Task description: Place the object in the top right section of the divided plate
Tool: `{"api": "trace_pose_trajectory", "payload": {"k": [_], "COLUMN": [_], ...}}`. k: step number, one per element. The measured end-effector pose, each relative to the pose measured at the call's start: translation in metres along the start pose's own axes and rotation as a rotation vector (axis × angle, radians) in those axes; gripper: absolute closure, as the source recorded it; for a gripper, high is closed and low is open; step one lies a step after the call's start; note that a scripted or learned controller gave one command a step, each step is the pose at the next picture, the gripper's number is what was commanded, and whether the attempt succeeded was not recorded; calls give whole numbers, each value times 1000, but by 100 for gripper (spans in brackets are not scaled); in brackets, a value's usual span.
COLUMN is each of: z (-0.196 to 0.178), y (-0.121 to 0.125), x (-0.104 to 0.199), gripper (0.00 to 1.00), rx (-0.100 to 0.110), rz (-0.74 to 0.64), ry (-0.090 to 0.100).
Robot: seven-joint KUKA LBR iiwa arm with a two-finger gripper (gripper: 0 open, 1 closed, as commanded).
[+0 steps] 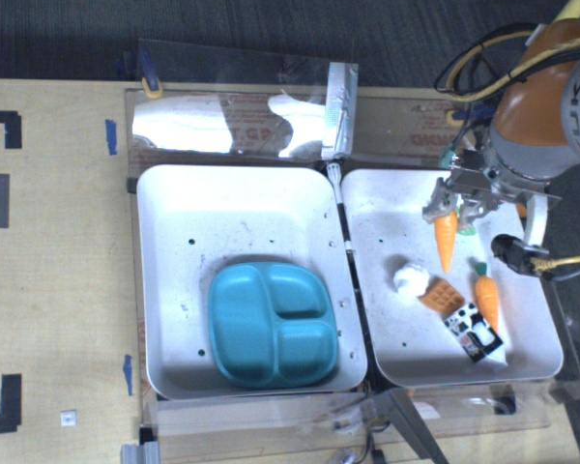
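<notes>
Gripper (451, 209) holding toy carrot (446, 240) above right bin (387, 341).
The fingers are closing on the carrot's top, its tip hanging downward. The teal divided plate (271, 325) is sitting in the left bin (174, 220).

Grey arm (536, 148); orange band (541, 104); black and yellow cables (483, 56).
</notes>
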State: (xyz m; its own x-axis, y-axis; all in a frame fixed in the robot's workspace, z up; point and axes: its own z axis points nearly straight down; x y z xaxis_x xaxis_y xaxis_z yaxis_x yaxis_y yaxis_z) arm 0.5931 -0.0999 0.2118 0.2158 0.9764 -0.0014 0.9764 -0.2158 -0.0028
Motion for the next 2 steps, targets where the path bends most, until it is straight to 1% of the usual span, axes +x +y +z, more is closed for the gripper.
{"api": "trace_pose_trajectory", "payload": {"k": [1,2], "z": [32,30], "y": [-19,-95], "x": [-76,-8], "gripper": [100,100], "rx": [4,3], "rz": [-34,-83], "ry": [0,2]}}
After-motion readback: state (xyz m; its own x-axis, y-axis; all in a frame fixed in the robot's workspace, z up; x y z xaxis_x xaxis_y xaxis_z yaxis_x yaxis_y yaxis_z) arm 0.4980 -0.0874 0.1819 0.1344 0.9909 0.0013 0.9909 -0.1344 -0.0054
